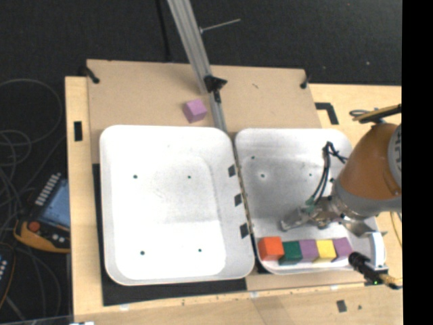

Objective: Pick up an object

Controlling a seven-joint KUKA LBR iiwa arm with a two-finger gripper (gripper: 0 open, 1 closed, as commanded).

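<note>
Claw (312, 217) hovering over a tight row of blocks in the right bin (284, 156)

The claw is hanging just above blocks lined up at the bin's 6 o'clock edge: orange block (272, 247), green block (291, 251), purple block (308, 249), yellow block (326, 249). I cannot tell how wide it is standing. Being packed touching, they are risking a jammed or glancing grasp.

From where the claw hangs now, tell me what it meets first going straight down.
Probably the purple block in the row along the right bin's near wall; depth is unclear, so the claw might land on bin floor instead.
</note>
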